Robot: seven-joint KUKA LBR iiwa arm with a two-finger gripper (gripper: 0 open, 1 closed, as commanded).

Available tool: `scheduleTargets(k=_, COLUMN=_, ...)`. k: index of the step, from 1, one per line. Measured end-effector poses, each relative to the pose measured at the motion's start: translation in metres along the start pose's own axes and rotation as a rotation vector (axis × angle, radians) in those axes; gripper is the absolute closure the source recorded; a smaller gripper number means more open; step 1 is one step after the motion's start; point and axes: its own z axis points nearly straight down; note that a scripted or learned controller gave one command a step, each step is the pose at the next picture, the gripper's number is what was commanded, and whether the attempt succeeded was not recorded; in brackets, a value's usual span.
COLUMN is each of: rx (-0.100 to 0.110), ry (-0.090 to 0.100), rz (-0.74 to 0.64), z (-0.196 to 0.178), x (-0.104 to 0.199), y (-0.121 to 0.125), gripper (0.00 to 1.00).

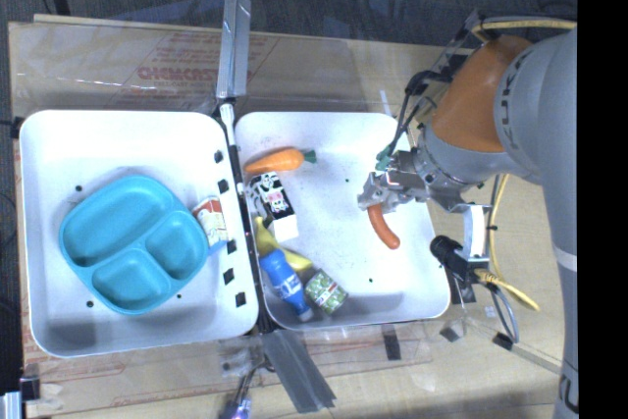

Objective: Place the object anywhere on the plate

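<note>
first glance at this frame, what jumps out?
The blue plate, split into compartments, lies in the left bin with a small carton at its right edge. In the right bin, the gripper hangs just above a sausage; a carrot, milk carton, banana, blue bottle and green can crowd that bin's left side.

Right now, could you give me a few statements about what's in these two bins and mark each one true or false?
1. The blue plate lies in the left bin. True.
2. The carrot rests on the plate. False: it lies in the right bin, near the top.
3. The end effector is over the right bin, by the sausage. True.
4. The blue bottle stands upright in the left bin. False: it lies on its side in the right bin, beside the green can.
5. The plate has three compartments. True.
</note>
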Motion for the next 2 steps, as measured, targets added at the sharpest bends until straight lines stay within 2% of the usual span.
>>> scheduleTargets(k=1, rx=-0.002, ry=0.000, rz=0.050, z=-0.064, x=0.094, y=-0.014, gripper=1.00)
scheduleTargets(k=2, rx=0.001, ry=-0.002, rz=-0.107, z=-0.059, x=0.160, y=-0.030, gripper=1.00)
